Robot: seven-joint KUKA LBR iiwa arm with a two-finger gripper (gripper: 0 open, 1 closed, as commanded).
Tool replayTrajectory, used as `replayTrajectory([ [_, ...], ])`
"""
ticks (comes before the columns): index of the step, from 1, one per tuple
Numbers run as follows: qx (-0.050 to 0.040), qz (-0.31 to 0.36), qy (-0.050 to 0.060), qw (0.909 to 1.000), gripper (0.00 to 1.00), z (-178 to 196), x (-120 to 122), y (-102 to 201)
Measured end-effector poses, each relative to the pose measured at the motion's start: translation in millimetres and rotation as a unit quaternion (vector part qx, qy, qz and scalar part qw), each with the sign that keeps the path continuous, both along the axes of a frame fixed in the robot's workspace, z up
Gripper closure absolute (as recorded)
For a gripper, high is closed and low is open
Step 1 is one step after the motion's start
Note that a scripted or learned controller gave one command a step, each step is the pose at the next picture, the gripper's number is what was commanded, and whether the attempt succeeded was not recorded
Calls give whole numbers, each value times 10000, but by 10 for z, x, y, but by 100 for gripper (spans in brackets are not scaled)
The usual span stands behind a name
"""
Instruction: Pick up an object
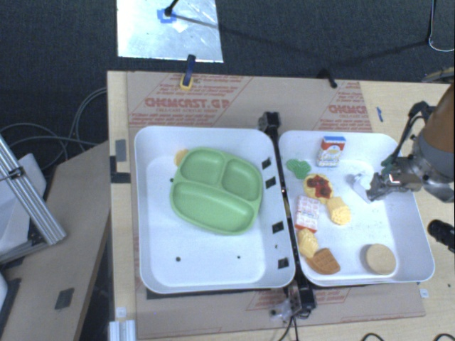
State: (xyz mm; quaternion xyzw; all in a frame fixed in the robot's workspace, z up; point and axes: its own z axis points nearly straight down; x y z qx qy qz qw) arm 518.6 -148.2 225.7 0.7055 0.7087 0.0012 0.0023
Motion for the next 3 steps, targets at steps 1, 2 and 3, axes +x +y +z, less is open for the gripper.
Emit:
replayTrajectory([
  [1, 16, 21, 18, 10000, 100, -99, -43, 548],
  [2, 19, 27, 17, 10000, 100, -162, -11, 1109],
  [3, 20, 28, 19, 10000, 100, -206, -41, 1663],
])
